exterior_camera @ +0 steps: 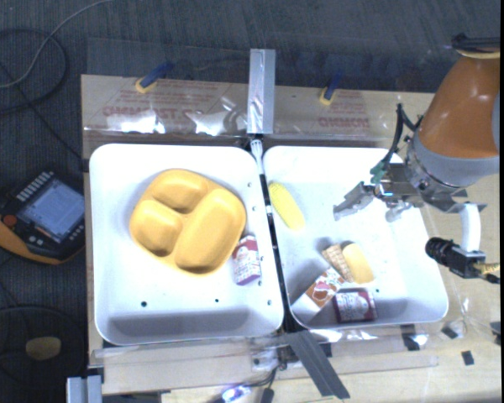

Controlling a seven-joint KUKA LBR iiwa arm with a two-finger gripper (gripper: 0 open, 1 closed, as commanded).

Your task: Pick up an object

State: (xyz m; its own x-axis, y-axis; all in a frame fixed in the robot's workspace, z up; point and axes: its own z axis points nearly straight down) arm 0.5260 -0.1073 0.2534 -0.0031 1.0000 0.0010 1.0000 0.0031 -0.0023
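Though labels blur unreadable | hand [372, 206] open, holding nothing | above right bin [319, 164]

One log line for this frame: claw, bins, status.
claw: open, nothing held, over right bin | right bin: banana, can, packets | left bin: yellow lump, small can | status: no pick yet

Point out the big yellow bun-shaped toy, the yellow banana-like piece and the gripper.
big yellow bun-shaped toy [187, 219], camera view, middle of its top.
yellow banana-like piece [286, 205], camera view, middle of its body.
gripper [371, 206], camera view, midway between its spread fingertips.
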